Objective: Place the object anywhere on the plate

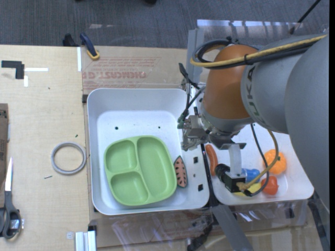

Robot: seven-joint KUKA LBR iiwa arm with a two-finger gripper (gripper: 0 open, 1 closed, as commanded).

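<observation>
Gripper (196, 137) sits over the wall between bins; can't tell its state, wrist blocks it. Likely target, watermelon slice (181, 171), lies on left bin (131, 106) floor just beside the green plate (140, 169), not on it. Orange toy (276, 162) waits in right bin (298, 182).

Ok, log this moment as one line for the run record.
arm: over the seam between bins | plate: green, left bin, nothing on it | watermelon slice: beside plate's right edge | orange: right bin
</observation>
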